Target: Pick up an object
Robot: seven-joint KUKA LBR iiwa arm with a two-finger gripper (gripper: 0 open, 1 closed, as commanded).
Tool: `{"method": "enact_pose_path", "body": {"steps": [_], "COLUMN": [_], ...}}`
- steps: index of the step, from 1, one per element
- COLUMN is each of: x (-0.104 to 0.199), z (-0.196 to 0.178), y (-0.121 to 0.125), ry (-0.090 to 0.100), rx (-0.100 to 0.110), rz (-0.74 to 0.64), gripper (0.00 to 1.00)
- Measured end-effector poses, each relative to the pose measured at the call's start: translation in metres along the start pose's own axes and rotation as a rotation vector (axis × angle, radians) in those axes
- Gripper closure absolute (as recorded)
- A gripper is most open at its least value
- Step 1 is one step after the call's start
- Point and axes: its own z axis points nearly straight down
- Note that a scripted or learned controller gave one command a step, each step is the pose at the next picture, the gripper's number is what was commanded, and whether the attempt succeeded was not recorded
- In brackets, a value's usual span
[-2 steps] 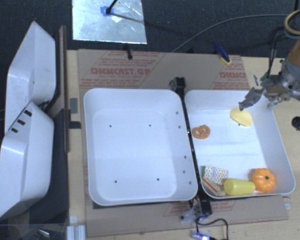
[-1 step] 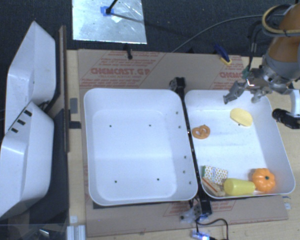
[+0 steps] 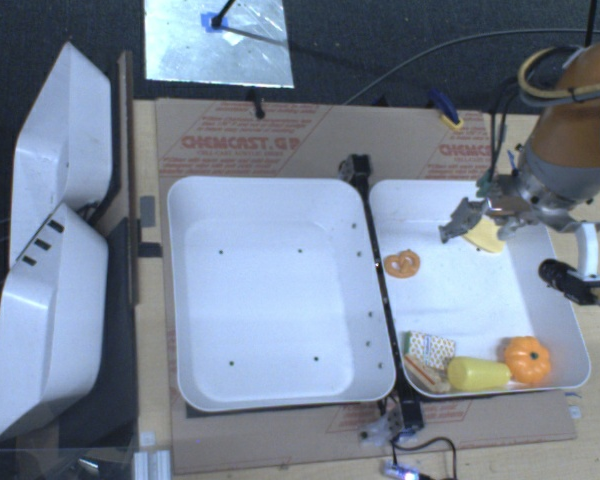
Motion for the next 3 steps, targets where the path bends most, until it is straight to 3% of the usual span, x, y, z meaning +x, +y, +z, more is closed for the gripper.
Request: {"method": "enact_pose_path", "body": {"steps": [1,2,3], "x": [0.02,0.035,0.035], "z": [0.03,0.07,0.121], "y": [0.055,0.006,0.001], "ry": [0.0,0.0,0.0], "rx": [0.002,0.004,0.004], "rz": [-0.002,0.001,0.001], "gripper": [0.0,0.0,0.0]}}
